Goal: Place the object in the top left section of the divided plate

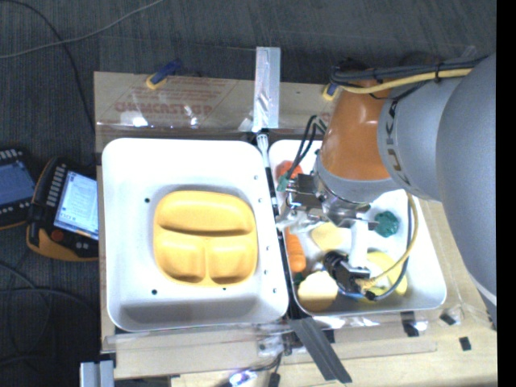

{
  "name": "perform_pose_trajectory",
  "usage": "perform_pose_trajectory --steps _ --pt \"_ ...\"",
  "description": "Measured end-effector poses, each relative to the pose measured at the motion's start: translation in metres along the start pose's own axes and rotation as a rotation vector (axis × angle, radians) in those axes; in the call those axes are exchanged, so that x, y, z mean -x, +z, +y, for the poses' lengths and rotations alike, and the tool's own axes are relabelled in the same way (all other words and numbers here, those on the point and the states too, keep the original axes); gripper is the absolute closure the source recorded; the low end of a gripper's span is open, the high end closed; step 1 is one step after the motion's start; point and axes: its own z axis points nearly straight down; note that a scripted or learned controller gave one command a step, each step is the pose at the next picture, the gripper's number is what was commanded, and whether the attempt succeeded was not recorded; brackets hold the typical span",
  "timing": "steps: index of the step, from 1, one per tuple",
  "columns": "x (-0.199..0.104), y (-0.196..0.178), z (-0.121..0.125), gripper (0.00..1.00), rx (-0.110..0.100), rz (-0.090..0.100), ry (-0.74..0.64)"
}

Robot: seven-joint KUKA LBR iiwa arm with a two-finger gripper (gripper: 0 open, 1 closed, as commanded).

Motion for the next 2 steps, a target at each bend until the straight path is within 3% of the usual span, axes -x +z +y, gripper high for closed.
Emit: perform_pose_trajectory --steps 1,2 --pt "0.049 0.014 0.066 1.00 0.001 -0.003 -0.090" --pt "0.054 0.036 -0.019 1.00 -0.002 0.000 0.060"
